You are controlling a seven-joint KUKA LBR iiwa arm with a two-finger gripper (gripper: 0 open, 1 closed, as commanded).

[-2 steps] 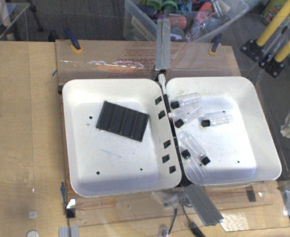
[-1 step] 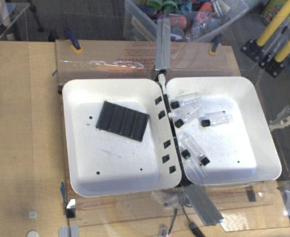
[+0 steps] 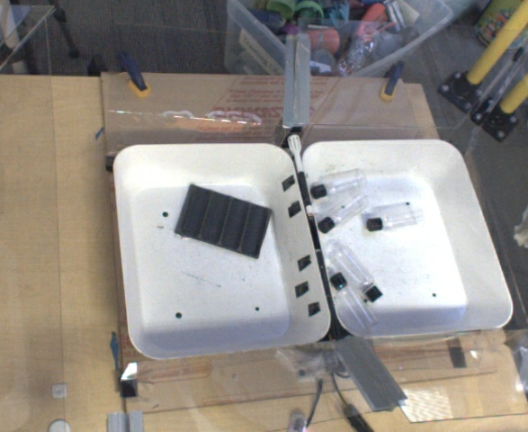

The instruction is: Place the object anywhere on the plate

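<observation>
Pale wooden bench (image 3: 30, 196) carried two white bins. The black ribbed plate (image 3: 223, 220) lay flat near the left bin's (image 3: 147, 322) middle, its top bare to receive. Clear black-capped vials (image 3: 391, 216), probably the objects to move, lay scattered from the right bin's (image 3: 479, 304) left edge to its middle. Whether the gripper stood wide or narrow could not be told.

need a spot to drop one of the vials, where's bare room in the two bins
The left bin is mostly bare: the floor in front of the dark ridged plate and along its left wall is free. In the right bin, the far-right strip and the front-right corner are free. It is crowded along that bin's left side, where the clear vials cluster beside the divider.
</observation>
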